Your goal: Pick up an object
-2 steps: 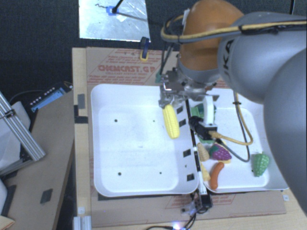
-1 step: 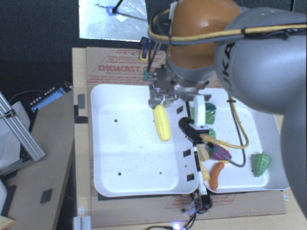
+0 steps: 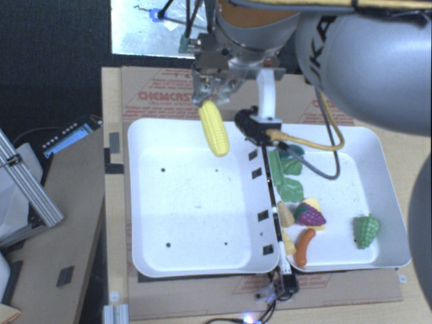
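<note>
— Surface, please.
— Brown cardboard sheet (image 3: 169, 90) with red print, laid on the table (image 3: 74, 201); two shallow white bins side by side on it. Left bin (image 3: 189, 208): bare floor with a few dark dots. Right bin (image 3: 378, 181): holds the loose stock.

— Item one?
— Corn cob (image 3: 214, 128), yellow, toy. Upper middle of the frame, hanging tilted over the far edge of the left bin, top end up and to the left.

— Held?
— Yes. Gripper (image 3: 204, 98) sits just above it, and the fingers are closed around the cob's upper end, narrow gap, cob between them.

— Arm?
— Grey, orange band (image 3: 260, 9) at the top centre of the frame, bulk crossing the upper right. A yellow cable (image 3: 317, 144) and a grey one loop down over the right bin.

— Right bin contents?
— Green leafy pieces (image 3: 287, 177) near the divider; purple grape bunch (image 3: 311, 215) below them, touching a pale yellow piece; orange sausage-shaped item (image 3: 304, 246) at the lower edge; green cone-shaped item (image 3: 366, 230) apart, lower right.

— Surroundings?
— Metal frame rail (image 3: 27, 194) at the left edge; dark floor in the upper left.
</note>
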